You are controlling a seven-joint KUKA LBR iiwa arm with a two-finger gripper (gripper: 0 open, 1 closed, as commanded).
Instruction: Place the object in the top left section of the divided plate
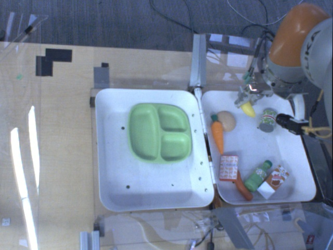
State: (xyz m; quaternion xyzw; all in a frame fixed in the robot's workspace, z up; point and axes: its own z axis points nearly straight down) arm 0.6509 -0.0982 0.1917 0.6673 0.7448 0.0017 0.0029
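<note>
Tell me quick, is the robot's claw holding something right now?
Gripper: a small yellow object sits right at its tip over the right bin, but whether it is gripped cannot be told.

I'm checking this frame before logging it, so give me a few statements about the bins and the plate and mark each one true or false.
1. The green divided plate lies in the left white bin. True.
2. The orange toy carrot sits on the plate. False: it lies in the right white bin, near the divider.
3. The tool is above the right bin's far edge, with a small yellow object just below it. True.
4. The green bottle stands in the left bin. False: it lies in the right bin, beside a small red and white carton.
</note>
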